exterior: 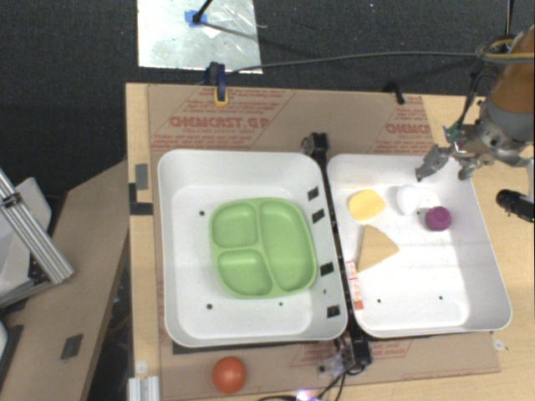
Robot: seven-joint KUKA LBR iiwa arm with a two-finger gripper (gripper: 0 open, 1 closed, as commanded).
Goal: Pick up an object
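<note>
Arm: the grey arm (512,98) with its orange band enters from the right and hangs over the far right corner of the right bin.
Claw: the claw (449,164) points down and left above the far edge of the right bin; its two fingers stand spread apart, with nothing between them.
Right bin: the right bin (468,307) holds four small things, all in its far half.
Yellow piece: a round yellow piece (366,204) lies near the bin's left wall.
White piece: a white rounded piece (408,198) sits just beside the yellow one, on its right, below the claw in the view.
Purple ball: a purple ball (438,218) rests just beside the white piece.
Tan wedge: a tan wedge (376,248) lies nearer the camera, below the yellow piece.
Left bin: the left bin (192,190) carries a green divided plate (262,247) with three compartments.
Surface: the surface (276,111) is covered by brown printed board; an orange-red ball (228,374) lies on it in front of the left bin.
Far edge: a blue and yellow clamp (217,82) grips the board's far edge.
</note>
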